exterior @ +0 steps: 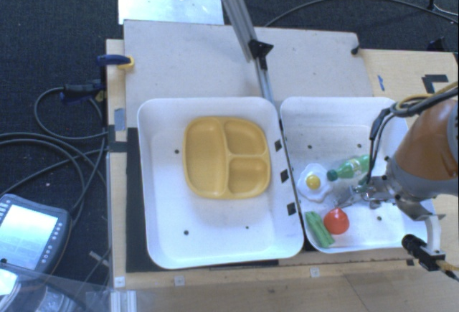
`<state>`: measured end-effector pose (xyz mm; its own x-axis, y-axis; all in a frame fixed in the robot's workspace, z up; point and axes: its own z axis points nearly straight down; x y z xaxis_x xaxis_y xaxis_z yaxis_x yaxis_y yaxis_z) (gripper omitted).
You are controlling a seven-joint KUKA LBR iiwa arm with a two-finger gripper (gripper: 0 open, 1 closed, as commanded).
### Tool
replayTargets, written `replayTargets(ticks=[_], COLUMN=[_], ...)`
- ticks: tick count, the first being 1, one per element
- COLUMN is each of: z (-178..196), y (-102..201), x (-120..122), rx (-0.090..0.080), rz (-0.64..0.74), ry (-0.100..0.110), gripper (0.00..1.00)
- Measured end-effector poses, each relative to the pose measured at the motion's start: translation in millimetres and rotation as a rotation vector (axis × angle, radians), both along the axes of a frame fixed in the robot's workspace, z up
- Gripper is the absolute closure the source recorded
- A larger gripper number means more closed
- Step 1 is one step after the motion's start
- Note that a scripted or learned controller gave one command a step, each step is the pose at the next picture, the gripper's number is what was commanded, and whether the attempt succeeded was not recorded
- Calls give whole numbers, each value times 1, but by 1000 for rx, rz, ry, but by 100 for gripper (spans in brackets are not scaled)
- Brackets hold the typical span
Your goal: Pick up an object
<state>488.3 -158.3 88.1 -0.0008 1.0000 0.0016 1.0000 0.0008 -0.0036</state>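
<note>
Arm (pixel 430 153): rounded orange band above a grey wrist section. A black cable (pixel 380 133) loops from the orange band's upper edge down along the wrist. Metallic gripper (pixel 362 192) hardware projects from the grey section. A white bracket with a black end piece sits below.

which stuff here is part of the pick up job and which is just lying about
Job: gripper; fried egg, green bottle, red tomato, green pod, all in the right bin.

Lying about: yellow divided plate in the left bin; clamp; cables.
</note>
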Motion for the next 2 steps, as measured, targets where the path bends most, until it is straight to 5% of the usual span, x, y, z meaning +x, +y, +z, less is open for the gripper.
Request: replayTargets(ticks=[1, 2], z=[13, 71], y=[0, 6], x=[2, 11], rx=[-2, -3], rz=[-1, 6], ry=[-6, -11], gripper=[100, 100])
